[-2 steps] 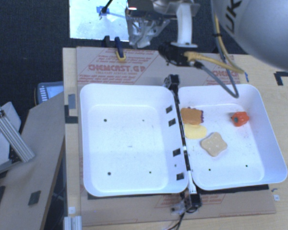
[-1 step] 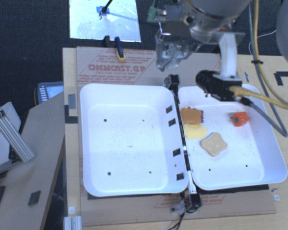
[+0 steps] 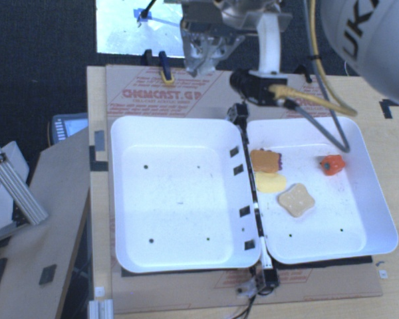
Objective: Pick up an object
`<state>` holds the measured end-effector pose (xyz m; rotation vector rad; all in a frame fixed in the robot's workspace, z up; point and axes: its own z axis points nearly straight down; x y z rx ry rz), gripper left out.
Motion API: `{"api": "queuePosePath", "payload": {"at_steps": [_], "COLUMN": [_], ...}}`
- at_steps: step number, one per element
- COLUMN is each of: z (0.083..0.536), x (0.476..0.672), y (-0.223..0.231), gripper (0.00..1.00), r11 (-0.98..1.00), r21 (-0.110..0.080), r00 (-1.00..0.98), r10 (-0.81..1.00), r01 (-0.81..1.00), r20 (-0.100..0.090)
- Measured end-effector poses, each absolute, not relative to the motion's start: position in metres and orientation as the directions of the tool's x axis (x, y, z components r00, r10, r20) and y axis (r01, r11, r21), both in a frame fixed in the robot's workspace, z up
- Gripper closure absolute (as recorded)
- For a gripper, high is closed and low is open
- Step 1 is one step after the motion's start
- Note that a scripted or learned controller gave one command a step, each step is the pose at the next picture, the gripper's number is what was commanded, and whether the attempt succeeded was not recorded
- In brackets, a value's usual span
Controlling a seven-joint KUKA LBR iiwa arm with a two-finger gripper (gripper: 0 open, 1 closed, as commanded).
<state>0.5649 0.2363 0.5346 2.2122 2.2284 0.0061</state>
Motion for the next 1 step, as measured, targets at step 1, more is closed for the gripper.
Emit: {"api": "queuePosePath", "payload": {"at_steps": [1], "z": [0.5354], "x": [0.4864], "y": [0.1898], "gripper": [1.0], "r11": [-0.001], "r21": [-0.002], "r00": [0.001], "r10": [1.0], "r01": [1.0], "r20": [0.001]}}
